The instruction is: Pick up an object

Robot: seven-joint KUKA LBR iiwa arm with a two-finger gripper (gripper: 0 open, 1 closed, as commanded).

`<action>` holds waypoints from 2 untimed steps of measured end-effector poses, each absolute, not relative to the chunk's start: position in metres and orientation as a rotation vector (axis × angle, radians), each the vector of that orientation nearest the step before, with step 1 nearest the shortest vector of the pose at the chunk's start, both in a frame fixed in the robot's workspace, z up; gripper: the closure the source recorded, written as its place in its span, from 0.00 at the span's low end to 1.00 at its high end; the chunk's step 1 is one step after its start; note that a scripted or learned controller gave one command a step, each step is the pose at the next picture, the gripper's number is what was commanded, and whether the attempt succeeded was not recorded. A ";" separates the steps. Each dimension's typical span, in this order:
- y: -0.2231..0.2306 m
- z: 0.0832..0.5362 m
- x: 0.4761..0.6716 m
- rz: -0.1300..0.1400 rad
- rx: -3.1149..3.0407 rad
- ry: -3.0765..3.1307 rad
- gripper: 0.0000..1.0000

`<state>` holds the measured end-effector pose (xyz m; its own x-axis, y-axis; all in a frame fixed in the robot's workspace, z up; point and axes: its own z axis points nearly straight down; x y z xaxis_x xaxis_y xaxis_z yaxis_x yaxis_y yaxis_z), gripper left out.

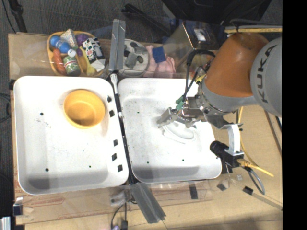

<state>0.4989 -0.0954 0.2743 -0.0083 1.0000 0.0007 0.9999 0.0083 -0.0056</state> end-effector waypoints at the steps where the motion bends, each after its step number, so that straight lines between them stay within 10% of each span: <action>1: -0.146 0.266 0.540 0.005 -2.203 -2.237 0.00; 2: -0.181 0.169 0.555 0.006 -2.260 -2.176 0.00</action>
